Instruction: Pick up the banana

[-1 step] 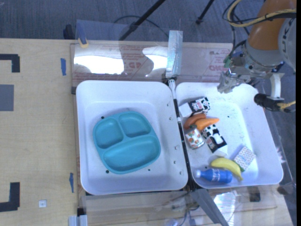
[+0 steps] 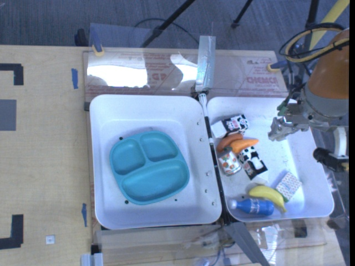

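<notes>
Camera view: the curved yellow banana [image 2: 268, 195] lies near the front of the right shallow white bin [image 2: 316, 204], touching a blue plastic bottle [image 2: 253, 206]. Well apart, the arm's hand [image 2: 282, 127] hovers over the bin's back right; its grip cannot be judged.

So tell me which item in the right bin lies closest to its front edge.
The blue bottle, lying on its side at the front rim, just below the banana.

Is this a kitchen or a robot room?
Probably a robot lab: a robot arm reaches over two white bins holding a blue plate, and camera stand legs are behind.
</notes>
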Controlling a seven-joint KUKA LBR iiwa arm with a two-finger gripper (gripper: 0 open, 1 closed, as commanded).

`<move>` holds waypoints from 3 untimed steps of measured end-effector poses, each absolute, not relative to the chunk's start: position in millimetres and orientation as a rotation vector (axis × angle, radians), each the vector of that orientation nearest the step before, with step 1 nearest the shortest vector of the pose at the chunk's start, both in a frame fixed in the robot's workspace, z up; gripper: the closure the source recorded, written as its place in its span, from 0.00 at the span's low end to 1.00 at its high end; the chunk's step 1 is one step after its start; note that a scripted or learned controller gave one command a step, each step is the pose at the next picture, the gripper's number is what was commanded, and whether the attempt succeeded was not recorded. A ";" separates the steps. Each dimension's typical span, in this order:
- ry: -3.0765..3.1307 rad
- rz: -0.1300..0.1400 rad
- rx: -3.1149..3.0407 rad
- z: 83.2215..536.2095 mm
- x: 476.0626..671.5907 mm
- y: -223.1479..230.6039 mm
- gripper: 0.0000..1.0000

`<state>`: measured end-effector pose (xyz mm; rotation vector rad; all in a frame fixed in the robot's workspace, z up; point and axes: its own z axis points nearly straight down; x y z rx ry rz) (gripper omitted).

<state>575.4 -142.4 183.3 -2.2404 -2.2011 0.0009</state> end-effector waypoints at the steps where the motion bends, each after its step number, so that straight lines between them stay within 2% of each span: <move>1: -2.342 0.000 -2.092 266.4 483.8 -162.1 0.00; 2: -2.434 0.001 -1.983 220.0 519.8 -103.3 0.00; 3: -2.740 0.000 -1.532 184.8 479.3 -60.4 0.00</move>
